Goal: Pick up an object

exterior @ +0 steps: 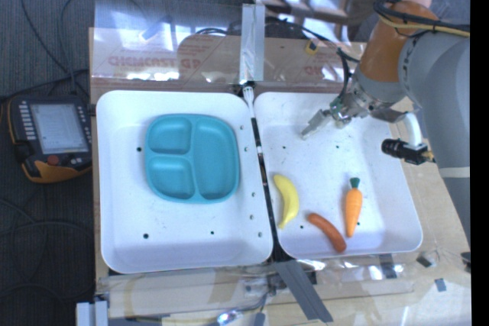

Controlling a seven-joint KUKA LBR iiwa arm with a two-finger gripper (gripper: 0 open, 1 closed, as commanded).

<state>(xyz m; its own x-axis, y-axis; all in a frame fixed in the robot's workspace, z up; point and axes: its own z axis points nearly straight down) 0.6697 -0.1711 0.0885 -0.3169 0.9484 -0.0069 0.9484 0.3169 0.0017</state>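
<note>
**A:** Where do you stand right now?

**B:** Your gripper (315, 122) hangs over the upper part of the right bin (382, 237), fingers spread apart, nothing between them. All three candidates lie well below it, toward the near edge: the banana (286, 200) just beside the divider, the sausage (327, 231) close to the near wall, the carrot (352, 208) standing lengthwise to its right.

**A:** Which should you go for?

**B:** I'd judge the carrot or the banana. The sausage sits near the wall, so a finger may strike the rim. The banana hugs the divider, which leaves little room on that side. The carrot has bare floor on both flanks.

**A:** How do you take it cleanly?

**B:** Bring the fingers across its narrow width, not along its length, and centre on the thick orange part, not the green top. Come straight down, keep the fingers wide until they bracket it, then close. It's round and may roll, so descend low enough.

**A:** And the left bin (114, 164)?

**B:** Leave it; there's just the blue plate (191, 156).
</note>
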